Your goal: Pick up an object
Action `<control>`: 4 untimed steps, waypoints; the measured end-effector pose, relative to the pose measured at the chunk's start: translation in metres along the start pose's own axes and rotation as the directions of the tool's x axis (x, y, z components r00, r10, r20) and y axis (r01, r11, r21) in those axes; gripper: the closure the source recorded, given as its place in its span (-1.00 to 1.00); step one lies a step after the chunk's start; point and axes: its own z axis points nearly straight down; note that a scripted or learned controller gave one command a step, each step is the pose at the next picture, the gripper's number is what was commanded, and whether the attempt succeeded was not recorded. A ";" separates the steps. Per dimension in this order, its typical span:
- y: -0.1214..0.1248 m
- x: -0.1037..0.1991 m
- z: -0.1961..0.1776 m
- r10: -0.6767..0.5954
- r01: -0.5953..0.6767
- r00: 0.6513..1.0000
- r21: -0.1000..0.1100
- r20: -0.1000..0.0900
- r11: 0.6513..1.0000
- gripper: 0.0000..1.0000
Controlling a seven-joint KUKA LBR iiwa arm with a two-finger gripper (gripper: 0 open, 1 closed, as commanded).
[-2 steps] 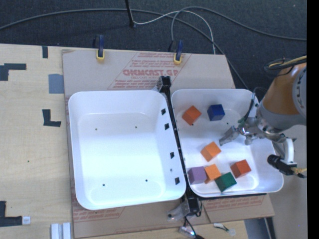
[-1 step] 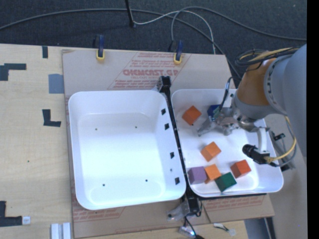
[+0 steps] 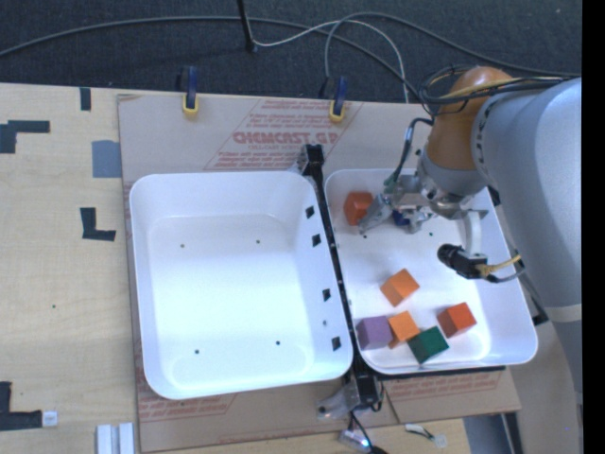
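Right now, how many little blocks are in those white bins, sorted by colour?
Orange blocks: 4, one near the gripper, one mid-bin, one and one near the front.
Purple block: 1.
Green block: 1.
Total: 6 blocks, all in the right bin.

two white bins (image 3: pixel 227 367) on tan cardboard (image 3: pixel 161 130) with red print. right bin: two orange blocks (image 3: pixel 401 287), a red-orange block (image 3: pixel 458 319), an orange-red piece (image 3: pixel 357 207), a purple block (image 3: pixel 374 332), a green block (image 3: pixel 428 344). grey arm (image 3: pixel 539 187), orange band (image 3: pixel 452 130); yellow-and-blue clamps (image 3: pixel 191 93).
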 end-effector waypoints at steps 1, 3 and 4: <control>-0.034 0.015 -0.001 -0.004 0.004 1.000 -0.004 -0.001 1.000 -1.00; 0.009 0.033 -0.011 -0.004 0.004 1.000 -0.004 0.000 1.000 1.00; -0.003 0.121 -0.106 -0.011 0.011 1.000 -0.013 -0.003 1.000 1.00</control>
